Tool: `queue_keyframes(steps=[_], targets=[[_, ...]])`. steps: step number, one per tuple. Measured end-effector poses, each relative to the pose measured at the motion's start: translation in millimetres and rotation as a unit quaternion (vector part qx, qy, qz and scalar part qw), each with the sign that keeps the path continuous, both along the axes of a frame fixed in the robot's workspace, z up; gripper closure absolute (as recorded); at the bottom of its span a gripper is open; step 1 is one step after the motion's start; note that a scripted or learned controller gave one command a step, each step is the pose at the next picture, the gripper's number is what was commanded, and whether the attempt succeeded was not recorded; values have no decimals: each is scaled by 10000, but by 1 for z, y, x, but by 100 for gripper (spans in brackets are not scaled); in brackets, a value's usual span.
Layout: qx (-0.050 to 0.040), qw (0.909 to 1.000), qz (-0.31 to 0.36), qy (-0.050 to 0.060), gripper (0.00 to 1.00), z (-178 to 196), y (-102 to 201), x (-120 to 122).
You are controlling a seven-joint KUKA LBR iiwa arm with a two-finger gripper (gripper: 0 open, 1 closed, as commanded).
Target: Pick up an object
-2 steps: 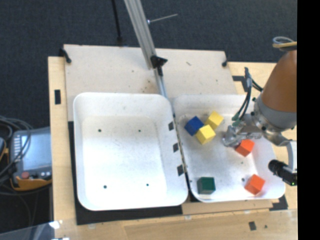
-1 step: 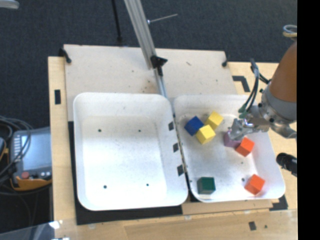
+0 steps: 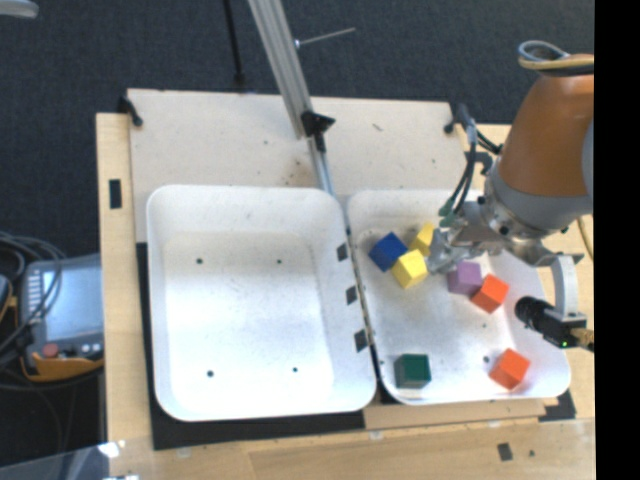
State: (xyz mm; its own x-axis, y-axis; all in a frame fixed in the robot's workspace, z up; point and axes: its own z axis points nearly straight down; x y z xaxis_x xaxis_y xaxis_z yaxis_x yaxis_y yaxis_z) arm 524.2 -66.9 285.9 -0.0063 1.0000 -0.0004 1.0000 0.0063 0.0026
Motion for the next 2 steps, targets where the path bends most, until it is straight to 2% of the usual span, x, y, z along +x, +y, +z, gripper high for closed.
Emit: queue_keyframes(steps=[2], targets=[[3, 10000, 0, 27, 100, -36, 105, 13]])
